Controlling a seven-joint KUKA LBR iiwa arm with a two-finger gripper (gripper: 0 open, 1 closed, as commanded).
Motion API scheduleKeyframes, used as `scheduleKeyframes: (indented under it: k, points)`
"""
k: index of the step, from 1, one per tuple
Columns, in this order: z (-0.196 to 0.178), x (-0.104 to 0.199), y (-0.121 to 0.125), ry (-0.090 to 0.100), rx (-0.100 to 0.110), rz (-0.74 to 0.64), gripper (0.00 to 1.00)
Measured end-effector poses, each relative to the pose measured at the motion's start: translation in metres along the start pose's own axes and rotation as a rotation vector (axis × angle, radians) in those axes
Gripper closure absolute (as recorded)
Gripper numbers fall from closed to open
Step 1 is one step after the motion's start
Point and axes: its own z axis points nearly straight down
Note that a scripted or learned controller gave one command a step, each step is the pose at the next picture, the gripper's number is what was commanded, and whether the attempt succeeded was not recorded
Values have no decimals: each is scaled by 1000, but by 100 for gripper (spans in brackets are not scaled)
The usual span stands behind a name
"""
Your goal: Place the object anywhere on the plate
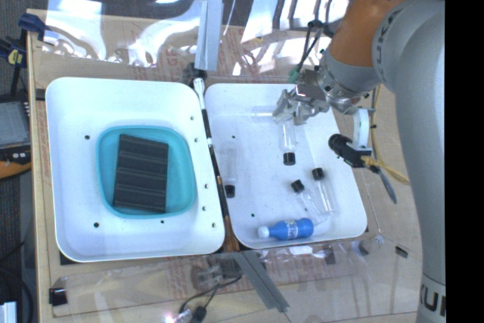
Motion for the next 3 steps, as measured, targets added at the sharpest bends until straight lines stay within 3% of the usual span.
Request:
scheduleKeyframes:
  k: [1, 2, 3]
  points:
    - [83, 83, -21, 1, 3, -297, 100]
    - [14, 160, -73, -1, -2, -335, 100]
    - [14, 160, -73, -1, -1, -333, 0]
